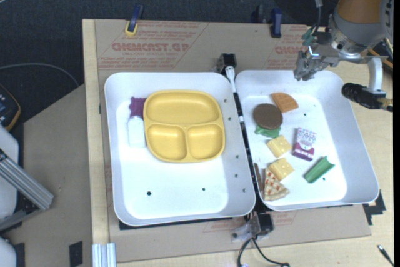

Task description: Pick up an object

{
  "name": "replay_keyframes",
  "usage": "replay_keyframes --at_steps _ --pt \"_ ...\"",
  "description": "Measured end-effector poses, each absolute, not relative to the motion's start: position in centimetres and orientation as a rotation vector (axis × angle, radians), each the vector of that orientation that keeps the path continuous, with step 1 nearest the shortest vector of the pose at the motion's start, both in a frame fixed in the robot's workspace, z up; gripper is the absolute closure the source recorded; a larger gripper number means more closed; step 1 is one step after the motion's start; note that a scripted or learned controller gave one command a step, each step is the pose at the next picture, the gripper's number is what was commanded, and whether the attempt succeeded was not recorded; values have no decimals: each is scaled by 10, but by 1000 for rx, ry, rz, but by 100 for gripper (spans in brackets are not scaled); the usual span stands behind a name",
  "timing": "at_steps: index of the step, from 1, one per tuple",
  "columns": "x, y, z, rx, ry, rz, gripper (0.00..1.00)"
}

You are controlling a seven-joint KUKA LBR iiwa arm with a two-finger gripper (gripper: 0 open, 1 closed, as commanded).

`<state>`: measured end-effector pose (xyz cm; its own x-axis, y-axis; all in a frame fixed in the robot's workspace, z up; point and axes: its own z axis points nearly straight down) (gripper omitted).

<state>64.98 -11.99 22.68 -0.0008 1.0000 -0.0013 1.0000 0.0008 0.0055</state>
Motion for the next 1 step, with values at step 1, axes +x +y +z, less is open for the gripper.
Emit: replay_keyframes --at_steps 1 --pt "637 -70 235 2217 2229 1 100"
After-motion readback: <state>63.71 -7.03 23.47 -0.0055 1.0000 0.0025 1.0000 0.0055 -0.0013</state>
